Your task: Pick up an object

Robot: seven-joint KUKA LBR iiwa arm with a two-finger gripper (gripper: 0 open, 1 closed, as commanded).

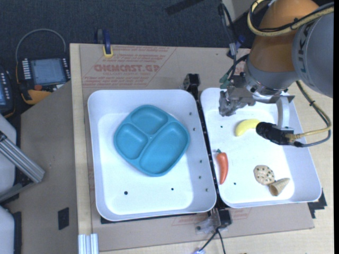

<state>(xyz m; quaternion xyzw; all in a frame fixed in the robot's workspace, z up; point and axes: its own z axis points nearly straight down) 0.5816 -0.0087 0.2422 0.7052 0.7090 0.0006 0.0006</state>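
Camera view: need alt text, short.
A grey robot arm with an orange band reaches from the right, its gripper low over the right white bin, which holds a yellow toy banana, a red chili pepper, a waffle cookie and an ice-cream cone. The left white bin holds a blue divided plate.

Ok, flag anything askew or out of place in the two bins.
Nothing looks spilled or broken. The blue divided plate lies flat but turned at an angle to the left bin. In the right bin, the chili pepper sits close to the left wall; the banana, cookie and cone lie loose.
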